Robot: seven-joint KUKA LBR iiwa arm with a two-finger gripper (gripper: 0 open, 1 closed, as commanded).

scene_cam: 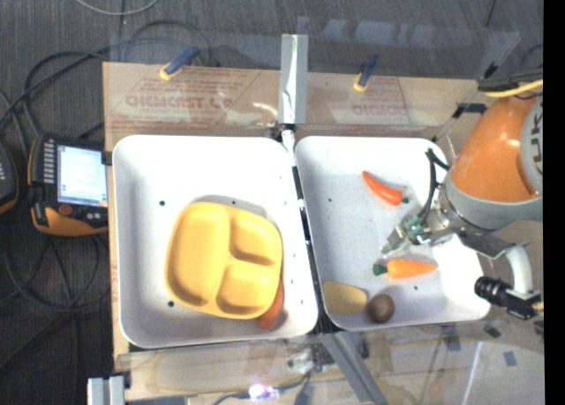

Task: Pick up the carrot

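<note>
An orange carrot [408,268] with a green stub lies in the right bin [340,174], near its front right. My gripper [408,233] hangs just above and left of the carrot, its metal fingers [395,238] spread apart with nothing between them. The arm's orange band [499,152] sits over the bin's right edge.
A red-orange pepper-like piece [383,188] lies further back in the right bin. A tan piece [345,296] and a brown ball [380,308] rest at its front. The left bin [141,174] holds a yellow divided tray [225,258] with something orange [274,310] under its front corner.
</note>
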